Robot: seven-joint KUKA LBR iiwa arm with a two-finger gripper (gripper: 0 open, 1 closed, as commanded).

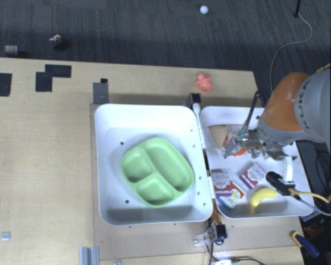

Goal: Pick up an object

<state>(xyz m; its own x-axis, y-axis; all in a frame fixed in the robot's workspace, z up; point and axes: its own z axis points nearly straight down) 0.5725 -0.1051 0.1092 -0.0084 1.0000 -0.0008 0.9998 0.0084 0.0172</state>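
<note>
Even, fairly bright overhead light falls on the bench (pixel 46 155). The white bins (pixel 155 115) glare slightly (near washed out), with soft grey shadows along their inner walls. The picture is grainy and soft, and the arm (pixel 302 106) looks blurred.

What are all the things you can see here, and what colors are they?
Bins: 2, white, side by side on the bench, left bin and right bin.
Divided plate: 1, green, three sections, in the left bin.
Banana: 1, yellow, near the front of the right bin.
Small packets: a few, white with red and purple print, in the right bin near the banana.
Brownish wedge: 1, back of the right bin; too unclear to name.
Pink lump: 1, on the bench behind the bins.
White ball: 1, on the dark floor beyond the bench.
Arm: 1, grey with orange band, reaching in over the right bin.
Hand: 1, low over the right bin.
</note>
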